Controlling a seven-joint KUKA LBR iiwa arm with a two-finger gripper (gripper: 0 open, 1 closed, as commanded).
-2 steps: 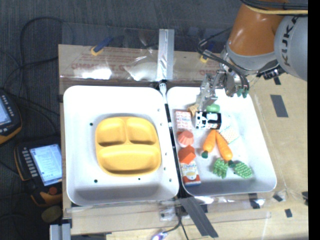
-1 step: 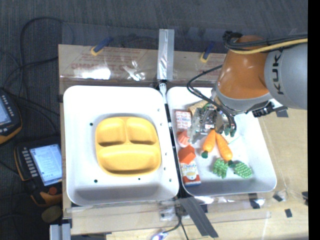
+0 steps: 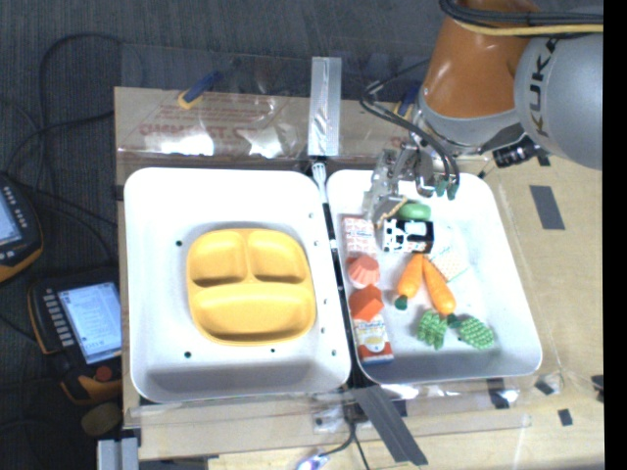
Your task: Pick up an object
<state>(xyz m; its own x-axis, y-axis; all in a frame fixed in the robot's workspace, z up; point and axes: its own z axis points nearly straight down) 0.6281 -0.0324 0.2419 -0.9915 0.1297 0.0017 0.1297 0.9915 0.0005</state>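
My gripper [image 3: 390, 186] hangs over the back left part of the right bin [image 3: 509, 292], just above a black-and-white spotted toy [image 3: 408, 233] and a green piece [image 3: 416, 210]. I see nothing held in it. Below them lie two orange carrots [image 3: 438, 288], two green leafy toys [image 3: 476, 333], a pink round piece [image 3: 362, 270], a red-orange carton [image 3: 368, 307] and a small pink box [image 3: 357, 233] along the bin's left wall.
The left bin [image 3: 147, 262] holds a yellow divided tray [image 3: 251, 284]. A metal bar [image 3: 324, 106] and a clear plastic sheet [image 3: 216, 120] lie behind the bins. Handheld devices [image 3: 78, 323] sit off the bench at the left.
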